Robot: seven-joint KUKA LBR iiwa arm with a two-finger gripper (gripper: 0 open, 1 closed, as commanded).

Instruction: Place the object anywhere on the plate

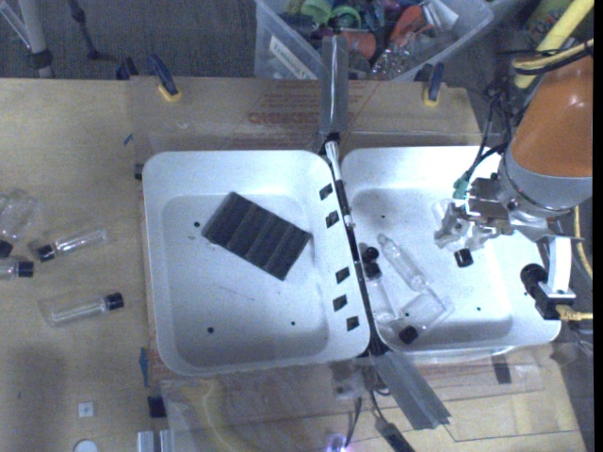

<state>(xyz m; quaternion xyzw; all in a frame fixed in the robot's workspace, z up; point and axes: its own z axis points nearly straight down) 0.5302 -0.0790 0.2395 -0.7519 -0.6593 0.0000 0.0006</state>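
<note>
Clear glass vials [407, 290] lie by the right bin's [490, 172] left wall, long axes diagonal; ribbed black plate [257, 235] lies tilted in the left bin [160, 281]; gripper [460, 238] state unclear.

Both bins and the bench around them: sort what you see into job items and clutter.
Job:
- dark ribbed plate, left bin
- clear vials, right bin
- gripper, above the right bin

Clutter:
- loose vials on the bench, left
- tub of colourful items, top
</note>
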